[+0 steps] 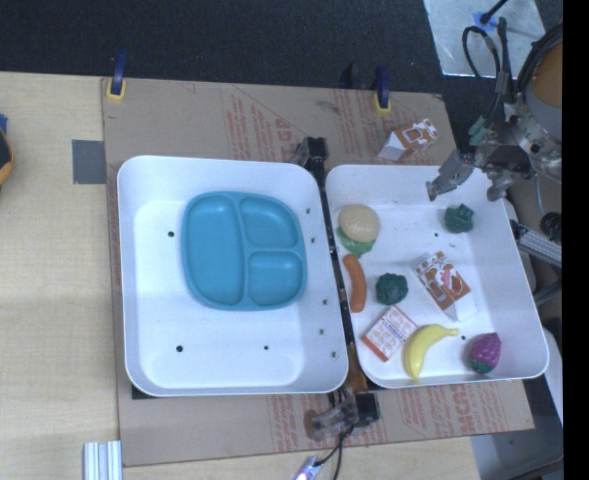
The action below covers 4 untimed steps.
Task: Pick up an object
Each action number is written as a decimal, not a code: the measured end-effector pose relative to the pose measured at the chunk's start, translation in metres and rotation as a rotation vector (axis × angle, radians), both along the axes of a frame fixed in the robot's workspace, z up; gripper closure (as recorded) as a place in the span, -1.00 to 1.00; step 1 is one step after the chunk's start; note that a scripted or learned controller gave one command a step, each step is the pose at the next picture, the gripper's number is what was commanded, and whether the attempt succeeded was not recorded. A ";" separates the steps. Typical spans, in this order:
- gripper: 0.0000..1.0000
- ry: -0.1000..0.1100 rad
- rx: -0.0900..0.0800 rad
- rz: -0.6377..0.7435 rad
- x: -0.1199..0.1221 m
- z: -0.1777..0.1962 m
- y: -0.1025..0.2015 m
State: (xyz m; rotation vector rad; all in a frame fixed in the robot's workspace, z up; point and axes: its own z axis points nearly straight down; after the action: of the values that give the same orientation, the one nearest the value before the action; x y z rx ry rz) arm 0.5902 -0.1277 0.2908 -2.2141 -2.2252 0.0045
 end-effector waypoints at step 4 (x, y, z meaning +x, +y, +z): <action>1.00 0.001 -0.002 0.004 -0.066 -0.189 -0.048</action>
State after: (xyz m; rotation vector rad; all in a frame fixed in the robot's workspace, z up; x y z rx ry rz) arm 0.5246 -0.1761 0.1016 -2.2101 -2.2304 0.0077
